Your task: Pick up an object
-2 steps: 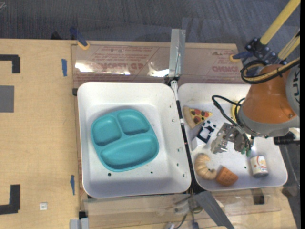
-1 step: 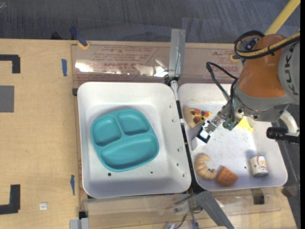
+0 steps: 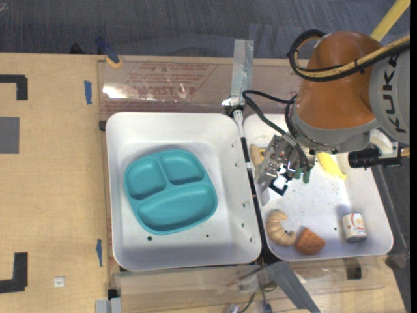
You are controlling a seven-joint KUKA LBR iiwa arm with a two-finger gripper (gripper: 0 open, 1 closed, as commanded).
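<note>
My gripper (image 3: 279, 172) hangs over the left part of the right bin (image 3: 374, 237), close to the divider between the bins. Below it lie a tan croissant-shaped piece (image 3: 279, 227) and an orange-brown cone-like piece (image 3: 309, 240), side by side near the bin's front wall. A small white can with a red label (image 3: 354, 226) lies at the front right. A yellow piece (image 3: 332, 165) shows just under the arm, partly hidden by it. A small tan item (image 3: 257, 154) lies by the divider, behind the gripper.
The left bin (image 3: 124, 135) holds a teal divided plate (image 3: 171, 190). The grey and orange arm (image 3: 339, 90) covers the back of the right bin, with black cables looping off it. A metal post (image 3: 242, 67) stands behind the divider.
</note>
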